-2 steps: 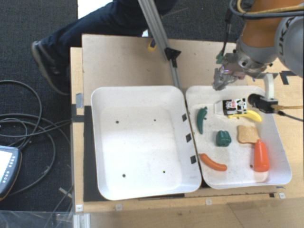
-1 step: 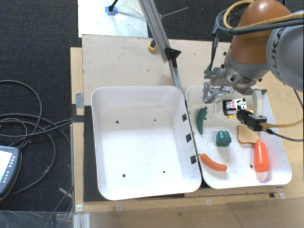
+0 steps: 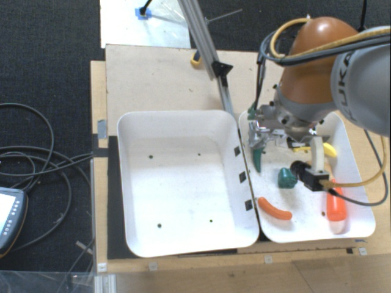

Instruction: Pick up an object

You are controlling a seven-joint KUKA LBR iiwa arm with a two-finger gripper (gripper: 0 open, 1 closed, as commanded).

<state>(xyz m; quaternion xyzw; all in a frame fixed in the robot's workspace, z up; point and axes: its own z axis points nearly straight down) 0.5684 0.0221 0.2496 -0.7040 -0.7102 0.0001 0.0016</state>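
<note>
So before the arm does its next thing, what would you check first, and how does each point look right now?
1. Gripper is over the right bin: ok.
2. Objects are there to pick, such as the orange sausage-shaped piece, teal lump and orange-white piece: ok.
3. Something is between the fingers: cannot tell; a dark green pointed piece hangs just below.
4. Fingers open or shut: cannot tell.
5. The gripper is close to the dividing rim: not ok.

Bright, even overhead light; white bins (image 3: 183, 124) nearly washed out, soft shadows, slight blur
</note>
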